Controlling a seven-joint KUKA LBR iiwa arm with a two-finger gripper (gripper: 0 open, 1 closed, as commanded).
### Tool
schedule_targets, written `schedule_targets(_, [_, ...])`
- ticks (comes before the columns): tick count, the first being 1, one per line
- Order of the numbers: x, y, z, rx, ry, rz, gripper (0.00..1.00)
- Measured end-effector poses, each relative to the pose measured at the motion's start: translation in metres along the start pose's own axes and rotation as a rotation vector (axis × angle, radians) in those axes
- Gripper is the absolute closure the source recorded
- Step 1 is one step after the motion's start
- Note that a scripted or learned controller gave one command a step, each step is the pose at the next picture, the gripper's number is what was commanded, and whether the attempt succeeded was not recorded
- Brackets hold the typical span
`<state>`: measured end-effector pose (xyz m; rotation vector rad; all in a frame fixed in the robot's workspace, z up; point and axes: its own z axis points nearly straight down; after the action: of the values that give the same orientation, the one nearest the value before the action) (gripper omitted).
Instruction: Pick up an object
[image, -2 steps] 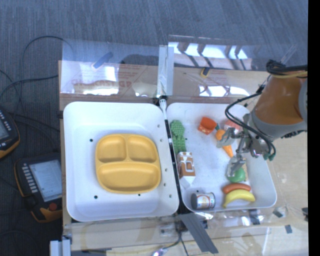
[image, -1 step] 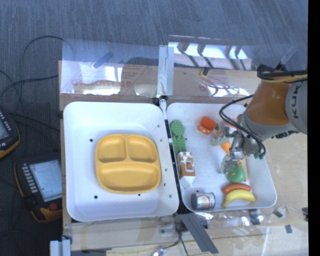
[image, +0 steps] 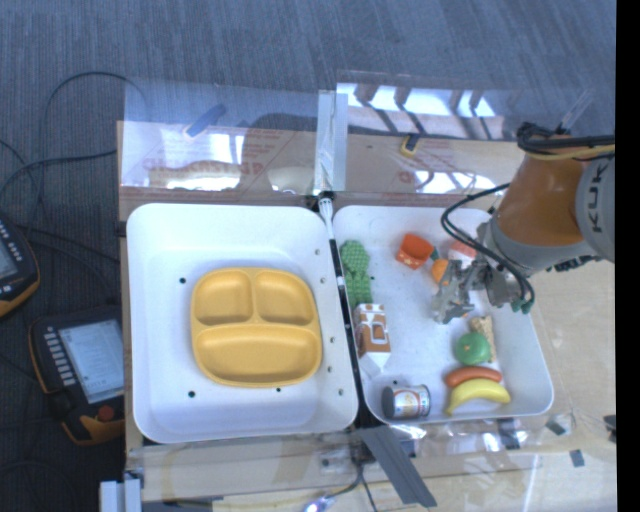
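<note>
tool (image: 455, 300) low in right bin (image: 420, 345), we cannot tell its opening | green ball (image: 473, 347), banana (image: 478, 394), can (image: 408, 402) just beside/near | we fear a crowded, glancing grasp nudging neighbours, closing on nothing

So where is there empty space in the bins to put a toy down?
The left bin has bare white floor all around the yellow divided plate, widest along its left and bottom edges. In the right bin, a bare patch sits mid-floor between the carton and the claw. The right side is crowded: green ball, banana, can.
</note>
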<state>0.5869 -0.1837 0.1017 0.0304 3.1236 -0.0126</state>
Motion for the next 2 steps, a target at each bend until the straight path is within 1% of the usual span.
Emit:
schedule_targets(1, [0.0, 0.001, 0.0, -0.001, 0.0, -0.001, 0.0])
schedule_targets(2, [-0.004, 0.002, 0.012, -0.002, 0.008, 0.008, 0.0])
